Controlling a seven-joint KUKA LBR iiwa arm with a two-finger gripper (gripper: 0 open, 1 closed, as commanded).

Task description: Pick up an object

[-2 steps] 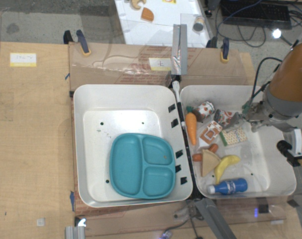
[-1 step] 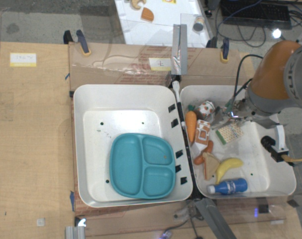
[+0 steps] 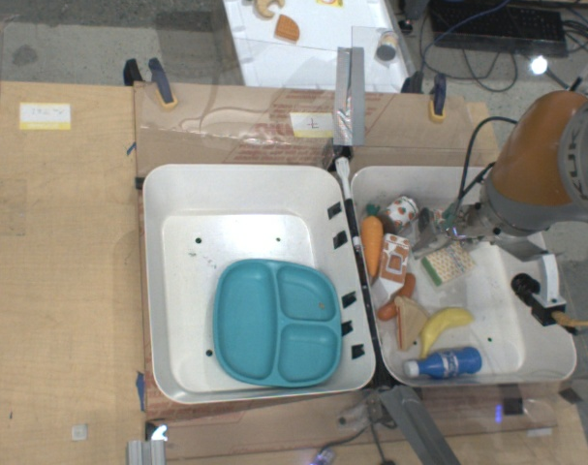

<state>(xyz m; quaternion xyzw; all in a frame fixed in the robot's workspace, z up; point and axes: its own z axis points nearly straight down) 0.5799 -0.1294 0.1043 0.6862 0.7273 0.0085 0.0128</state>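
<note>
The right bin (image 3: 541,356) holds several small items: an orange carrot (image 3: 372,245), a white and red round toy (image 3: 402,208), an orange and white carton (image 3: 395,257), a greenish mesh packet (image 3: 448,263), a brown wedge (image 3: 408,320), a yellow banana (image 3: 442,325) and a blue bottle (image 3: 447,363) lying on its side. My gripper (image 3: 441,229) reaches in from the right and hangs low over the back middle of this bin, just above the mesh packet and right of the round toy. Nothing shows clearly between its tips.
The left bin (image 3: 177,260) carries a teal divided plate (image 3: 277,323). A black-clipped divider wall (image 3: 352,260) separates the two bins. The grey arm with its orange band (image 3: 541,158) covers the right bin's back right corner. A white table with toys (image 3: 303,13) stands behind the bench.
</note>
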